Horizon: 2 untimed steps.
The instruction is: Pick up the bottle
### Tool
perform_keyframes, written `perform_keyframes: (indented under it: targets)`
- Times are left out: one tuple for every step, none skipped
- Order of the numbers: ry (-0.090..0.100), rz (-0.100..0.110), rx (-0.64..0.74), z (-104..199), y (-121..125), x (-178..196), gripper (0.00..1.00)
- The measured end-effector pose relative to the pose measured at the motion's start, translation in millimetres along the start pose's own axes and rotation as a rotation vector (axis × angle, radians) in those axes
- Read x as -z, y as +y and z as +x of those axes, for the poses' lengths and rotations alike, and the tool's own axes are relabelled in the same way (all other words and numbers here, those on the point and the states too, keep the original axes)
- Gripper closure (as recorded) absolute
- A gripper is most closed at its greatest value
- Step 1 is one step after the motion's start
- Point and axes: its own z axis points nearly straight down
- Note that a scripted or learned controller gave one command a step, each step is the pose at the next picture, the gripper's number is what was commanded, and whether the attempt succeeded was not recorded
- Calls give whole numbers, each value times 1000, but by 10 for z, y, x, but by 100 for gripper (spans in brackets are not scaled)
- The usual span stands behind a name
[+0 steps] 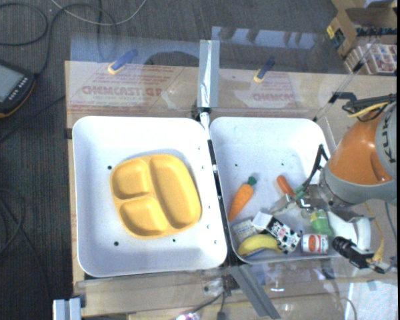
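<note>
My gripper (305, 202), grip state unreadable, hangs over the right white bin's (267, 139) near-right corner, where a yellow banana (258, 244), cow-patterned carton (281, 233) and orange carrot (240, 199) crowd the red-capped bottle (315, 243).

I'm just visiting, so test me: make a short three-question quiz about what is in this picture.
1. True or false: the yellow tray lies in the left bin.
2. Which lies nearest the divider between the bins? A) carrot B) banana C) bottle
3. Fill in: the arm reaches over the ___ bin.

Key: 1 true; 2 A; 3 right.
</note>
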Motion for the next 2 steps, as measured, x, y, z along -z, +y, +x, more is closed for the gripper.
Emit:
perform_keyframes:
  targets:
    - [0, -17, -362, 132, 196, -63, 0]
    - [-8, 6, -163, -76, -84, 705, 0]
